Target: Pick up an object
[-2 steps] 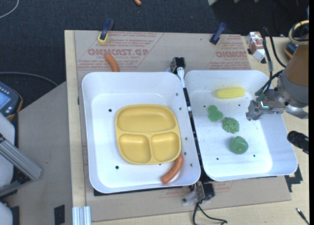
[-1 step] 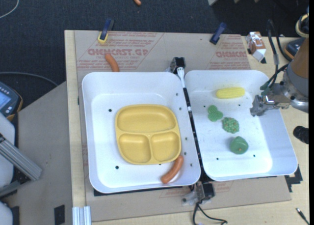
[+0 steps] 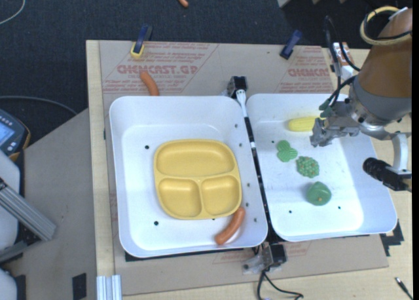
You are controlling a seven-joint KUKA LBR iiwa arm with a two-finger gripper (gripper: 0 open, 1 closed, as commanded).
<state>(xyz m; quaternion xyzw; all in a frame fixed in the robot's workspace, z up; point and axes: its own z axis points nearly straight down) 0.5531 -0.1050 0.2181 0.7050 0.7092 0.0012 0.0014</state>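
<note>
In the right bin (image 3: 347, 220) lie a yellow piece (image 3: 301, 124) at the back, a small green leafy piece (image 3: 285, 152), a pale green broccoli-like piece (image 3: 308, 166) and a round green piece (image 3: 319, 194) nearer the front. My gripper (image 3: 319, 137) hangs over the back right part of this bin, just right of the yellow piece and above the broccoli-like piece. Nothing shows between its tips. The grey arm with its orange band (image 3: 386, 56) comes in from the right.
The left bin (image 3: 131, 161) holds a yellow three-compartment plate (image 3: 196, 178) with a sausage (image 3: 230, 228) lying at its front right edge. Another sausage (image 3: 149, 83) lies on the board behind the left bin. Blue clamps (image 3: 139, 42) grip the board's back edge.
</note>
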